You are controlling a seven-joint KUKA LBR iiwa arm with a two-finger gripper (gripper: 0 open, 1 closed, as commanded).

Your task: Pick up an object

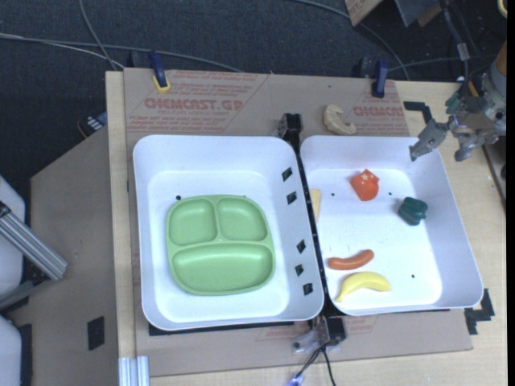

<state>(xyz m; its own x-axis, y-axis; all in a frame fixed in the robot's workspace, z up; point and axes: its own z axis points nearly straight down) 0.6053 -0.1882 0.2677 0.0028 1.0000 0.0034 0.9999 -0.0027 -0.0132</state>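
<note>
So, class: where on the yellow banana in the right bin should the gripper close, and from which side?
Probably from above, across the middle of the banana: it lies flat, its narrow curved body running left to right, fingers fore and aft, clear of the hot dog.

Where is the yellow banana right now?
The banana lies in the right bin, near its front edge, just below the red sausage.
</note>
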